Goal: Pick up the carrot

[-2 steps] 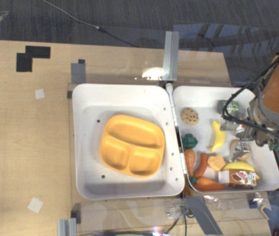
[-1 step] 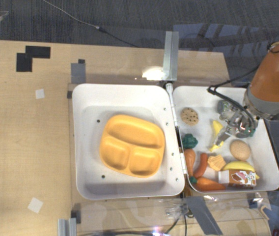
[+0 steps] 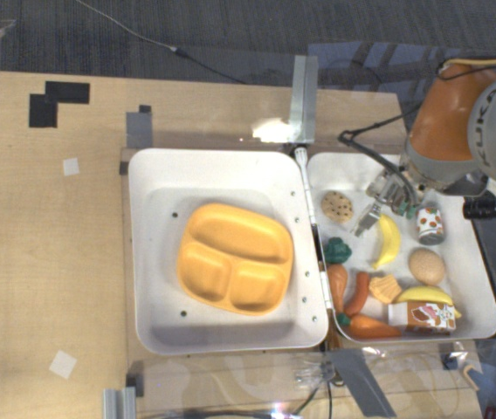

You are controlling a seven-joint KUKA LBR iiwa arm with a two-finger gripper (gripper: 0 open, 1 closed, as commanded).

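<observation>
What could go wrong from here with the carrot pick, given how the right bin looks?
1. The carrot lies against the bin's front wall, hemmed in by a sausage and a carton; fingers may find little room and snag a neighbour.
2. The gripper hovers at the bin's far end above the banana, so a straight descent would likely hit the wrong item.
3. A similar orange piece nearby could be grasped by mistake.

In the right bin [image 3: 485, 273] the gripper [image 3: 386, 201] is hovering above a banana [image 3: 389, 241], while the carrot [image 3: 373, 326] is lying along the bin's lower edge, and a yellow tray [image 3: 233, 257] is sitting in the left bin [image 3: 156, 234].
</observation>
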